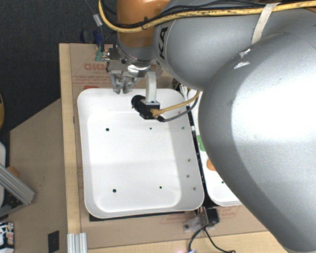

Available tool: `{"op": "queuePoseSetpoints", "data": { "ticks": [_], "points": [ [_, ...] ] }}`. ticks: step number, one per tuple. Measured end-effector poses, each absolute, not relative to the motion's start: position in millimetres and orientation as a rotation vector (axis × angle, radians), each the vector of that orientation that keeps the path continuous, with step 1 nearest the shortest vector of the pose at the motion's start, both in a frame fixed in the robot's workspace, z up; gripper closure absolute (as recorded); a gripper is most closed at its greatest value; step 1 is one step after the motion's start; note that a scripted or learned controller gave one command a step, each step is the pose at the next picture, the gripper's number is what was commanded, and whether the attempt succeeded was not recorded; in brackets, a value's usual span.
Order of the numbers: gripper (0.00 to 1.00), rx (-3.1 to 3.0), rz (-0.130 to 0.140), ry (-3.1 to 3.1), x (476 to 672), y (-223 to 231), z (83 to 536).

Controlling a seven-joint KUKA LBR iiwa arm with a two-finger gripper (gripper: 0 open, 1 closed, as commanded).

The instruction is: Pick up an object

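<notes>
Camera view: the claw [123, 87] hangs over the far rim of the left white bin [137, 157], fingers narrowly apart, gripping nothing. Small green and orange objects [205, 154] lie in the right bin [224, 194], largely hidden under the arm [253, 88].

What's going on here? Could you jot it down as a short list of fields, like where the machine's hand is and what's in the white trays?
arm: grey arm with an orange band, reaching in from the right
hand: hand over the far edge of the left bin
held object: none seen between the fingers
left bin: left bin, white, small dark dots on its floor
right bin: right bin mostly hidden by the arm; bits of green and orange show at its left side
cable: yellow cable running along the arm
</notes>
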State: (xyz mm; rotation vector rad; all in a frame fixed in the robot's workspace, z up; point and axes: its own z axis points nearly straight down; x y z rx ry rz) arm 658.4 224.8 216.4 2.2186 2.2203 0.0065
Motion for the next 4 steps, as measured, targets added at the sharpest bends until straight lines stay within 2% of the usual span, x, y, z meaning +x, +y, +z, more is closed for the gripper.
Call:
{"op": "queuePoseSetpoints", "data": {
  "ticks": [1,2,3,4],
  "points": [
    [1.0,2.216,0.01,2.22,658.8,225.3,227.0],
    [1.0,2.23,-0.004,2.211,616.9,126.8,269.6],
    [1.0,2.211,0.014,2.231,598.9,211.3,323.8],
    [1.0,2.223,-0.013,2.227,634.7,225.1,218.8]
  ]
}}
